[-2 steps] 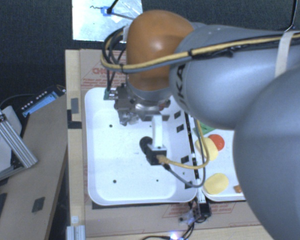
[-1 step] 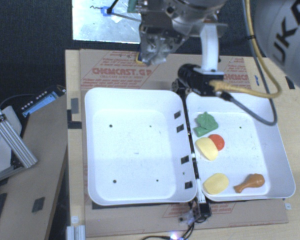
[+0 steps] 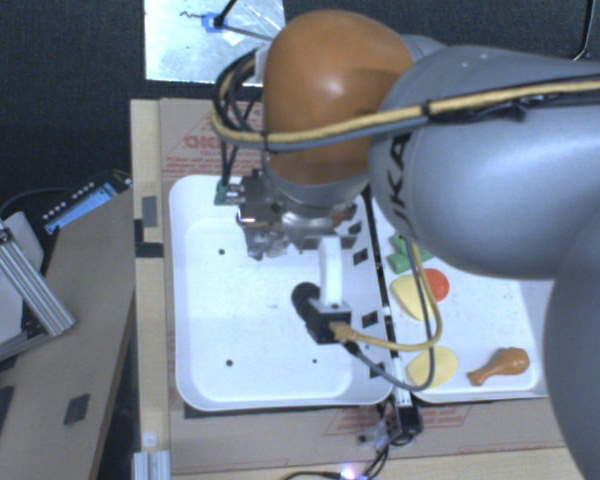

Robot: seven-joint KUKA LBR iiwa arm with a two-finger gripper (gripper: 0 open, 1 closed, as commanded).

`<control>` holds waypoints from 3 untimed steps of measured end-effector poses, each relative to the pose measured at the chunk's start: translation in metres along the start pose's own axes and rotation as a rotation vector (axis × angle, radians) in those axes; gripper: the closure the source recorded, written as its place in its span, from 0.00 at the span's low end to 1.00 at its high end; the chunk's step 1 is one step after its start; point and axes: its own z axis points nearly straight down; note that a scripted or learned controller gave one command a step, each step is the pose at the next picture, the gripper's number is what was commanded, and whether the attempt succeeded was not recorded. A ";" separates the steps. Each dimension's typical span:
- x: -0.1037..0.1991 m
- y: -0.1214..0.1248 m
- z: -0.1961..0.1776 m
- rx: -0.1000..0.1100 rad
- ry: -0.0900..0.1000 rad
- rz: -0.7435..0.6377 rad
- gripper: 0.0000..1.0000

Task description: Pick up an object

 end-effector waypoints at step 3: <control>-0.002 0.072 -0.186 -0.024 0.007 0.003 1.00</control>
